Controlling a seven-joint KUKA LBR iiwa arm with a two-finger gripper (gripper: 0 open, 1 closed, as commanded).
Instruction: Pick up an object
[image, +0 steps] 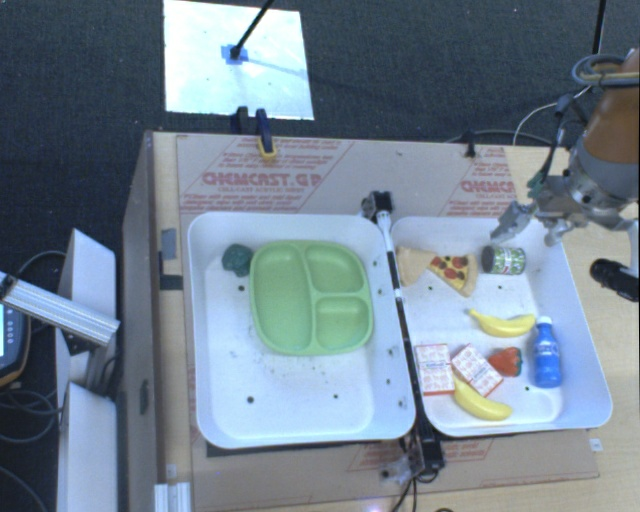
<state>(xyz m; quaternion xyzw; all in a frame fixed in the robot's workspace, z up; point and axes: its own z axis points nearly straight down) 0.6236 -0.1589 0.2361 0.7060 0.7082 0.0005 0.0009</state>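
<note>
A glossy green divided plate (310, 298) of smooth plastic lies in the left white bin (215, 400), a knobbly dark green lump (237, 259) touching its upper left rim. Right of the plate, the other bin (585, 375) holds a pizza wedge (440, 269), a small can (506, 260), two curved bananas (502, 323), two printed cartons (455, 368), a red pepper (507, 361) and a blue bottle (546, 351). Both bins rest on a pale board printed with red lettering (260, 180), over dark carpet. The gripper (536, 223) hangs open just above the can, holding nothing.
</note>
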